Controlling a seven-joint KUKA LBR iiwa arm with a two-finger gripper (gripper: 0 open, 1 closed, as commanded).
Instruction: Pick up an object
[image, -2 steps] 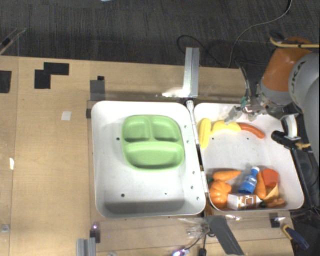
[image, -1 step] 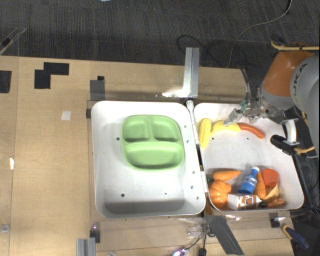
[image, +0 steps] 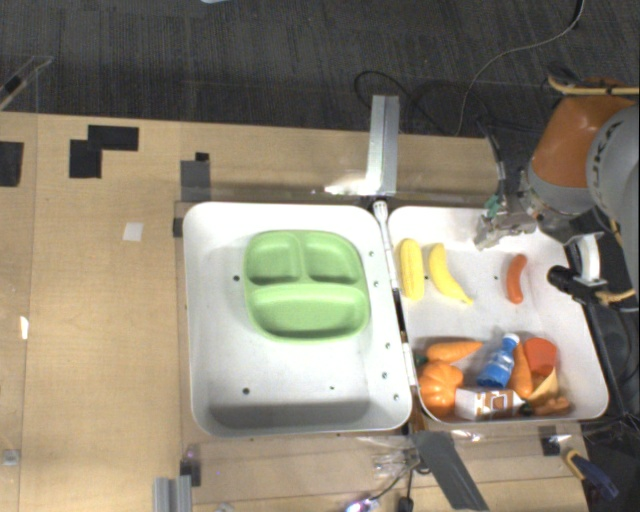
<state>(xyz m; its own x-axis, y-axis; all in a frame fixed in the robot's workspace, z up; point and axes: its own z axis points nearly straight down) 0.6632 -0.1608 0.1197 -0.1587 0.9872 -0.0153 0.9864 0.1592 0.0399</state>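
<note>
Orange and grey, the arm (image: 585, 160) reaches in from the right and carries the gripper (image: 503, 225) over the far edge of the right bin (image: 590, 330). Whether it is spread or pressed together I cannot tell; nothing shows pinched in it.

Nearest it lies a red sausage (image: 514, 278), just beside and toward the camera, a little to the right. Its long axis runs away from the camera and back, nearly in line with that short offset. It lies alone on bare bin floor, so I judge it the likeliest pick: the gripper would need to come toward the camera and close across the sausage's narrow width.

Left of the gripper and slightly toward the camera lie a banana (image: 447, 274) and a corn cob (image: 410, 268), side by side, both with long axes also running near to far.

Farther toward the camera, at the bin's near end, sits a crowded pile: a blue bottle (image: 499, 362), orange pieces and a brown-labelled packet, touching one another. Picking there looks riskier.

Well to the left, in the left bin (image: 215, 330), rests a green tray (image: 303, 283).
</note>
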